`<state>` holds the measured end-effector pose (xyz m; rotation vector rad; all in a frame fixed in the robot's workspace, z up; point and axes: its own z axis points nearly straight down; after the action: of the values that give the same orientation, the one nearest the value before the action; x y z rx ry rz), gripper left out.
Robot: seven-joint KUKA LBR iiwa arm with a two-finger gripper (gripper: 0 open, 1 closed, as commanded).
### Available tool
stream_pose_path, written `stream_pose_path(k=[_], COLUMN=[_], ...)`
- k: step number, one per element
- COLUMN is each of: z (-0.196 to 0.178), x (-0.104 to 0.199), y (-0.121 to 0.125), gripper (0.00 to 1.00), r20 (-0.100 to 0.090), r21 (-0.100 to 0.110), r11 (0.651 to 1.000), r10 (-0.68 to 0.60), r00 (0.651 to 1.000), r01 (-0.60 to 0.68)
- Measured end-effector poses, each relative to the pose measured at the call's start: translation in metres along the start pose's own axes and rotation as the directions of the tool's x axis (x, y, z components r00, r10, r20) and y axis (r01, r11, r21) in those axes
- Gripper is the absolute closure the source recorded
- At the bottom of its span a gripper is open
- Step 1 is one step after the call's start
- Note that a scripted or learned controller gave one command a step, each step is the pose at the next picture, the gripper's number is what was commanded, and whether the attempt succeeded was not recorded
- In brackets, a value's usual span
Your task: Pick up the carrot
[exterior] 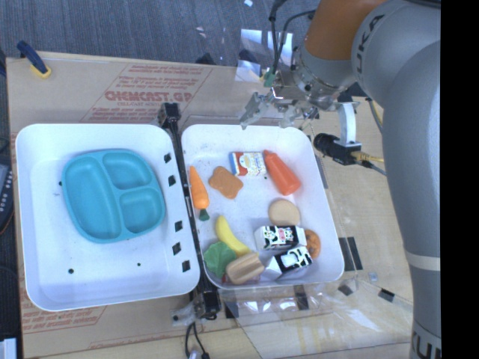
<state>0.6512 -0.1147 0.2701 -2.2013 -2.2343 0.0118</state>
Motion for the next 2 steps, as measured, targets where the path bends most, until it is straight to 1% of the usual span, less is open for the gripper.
stream_pose_path(k=[1, 2], z=[0.068, 0.08], x=[0.095, 0.083], y=[-0.037, -0.061], gripper=[0.0, 0.0], r20=[-0.001, -0.002], r21=[0.008, 0.004], r11=[0.998, 0.992], r10=[-0.055, -0.128], r00=[0.998, 0.992], r01=[0.055, 0.128])
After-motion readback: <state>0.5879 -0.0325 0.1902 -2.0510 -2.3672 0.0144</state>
